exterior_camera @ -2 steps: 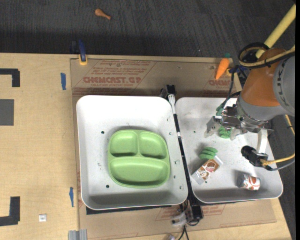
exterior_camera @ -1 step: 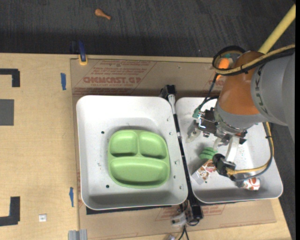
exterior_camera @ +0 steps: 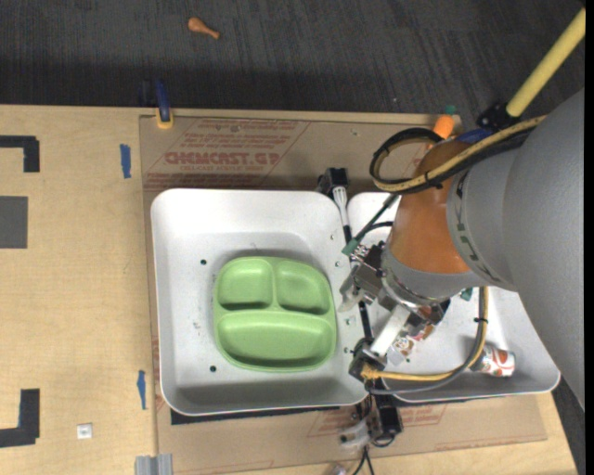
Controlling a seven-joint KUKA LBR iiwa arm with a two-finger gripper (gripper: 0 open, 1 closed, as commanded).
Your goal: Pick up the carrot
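Observation:
My gripper (exterior_camera: 406, 338) is low over the left part of the right bin (exterior_camera: 529, 380), close to the wall shared with the left bin. The grey arm and its orange band cover most of the right bin's floor, so what lies under the gripper is hidden. A small red-and-white object (exterior_camera: 497, 363) lies in the right bin's near right corner. A small orange, carrot-like thing (exterior_camera: 202, 28) lies on the dark floor beyond the bench, far from the gripper.
A green divided plate (exterior_camera: 276, 313) sits in the middle of the left bin (exterior_camera: 176, 278). Clamps stand at the board's back edge (exterior_camera: 163, 102) and beside the arm (exterior_camera: 447, 121). A yellow cable (exterior_camera: 436, 376) loops near the right bin's front rim.

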